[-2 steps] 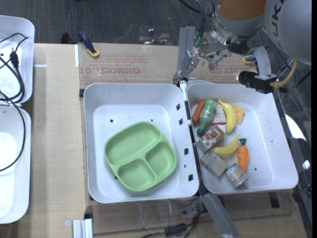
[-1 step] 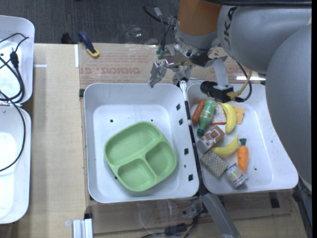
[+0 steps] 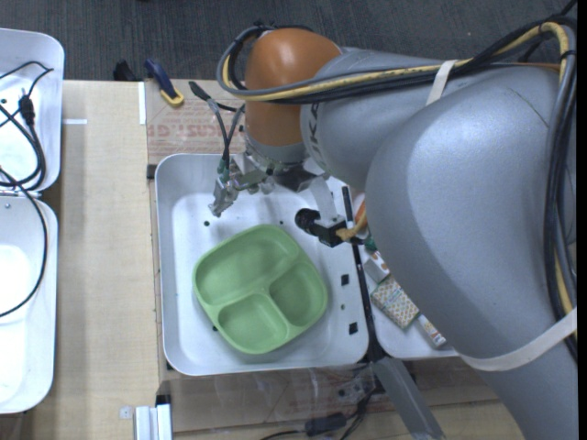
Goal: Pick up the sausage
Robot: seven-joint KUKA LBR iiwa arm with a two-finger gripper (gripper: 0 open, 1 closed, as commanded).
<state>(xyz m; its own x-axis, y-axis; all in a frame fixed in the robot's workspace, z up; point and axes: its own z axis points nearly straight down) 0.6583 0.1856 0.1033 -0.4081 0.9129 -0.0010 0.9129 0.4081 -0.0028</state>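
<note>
Below, the gripper (image 3: 223,195) is seen above the left bin (image 3: 174,273), beside a green divided plate (image 3: 261,288); finger state cannot be told.

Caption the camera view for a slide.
Gripper poised over the left bin, above the green divided plate.

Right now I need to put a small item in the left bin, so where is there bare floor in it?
Bare floor lies between the green divided tray and the left bin's left wall, and as a thin strip along its near wall. The far end is crowded under the gripper.
</note>
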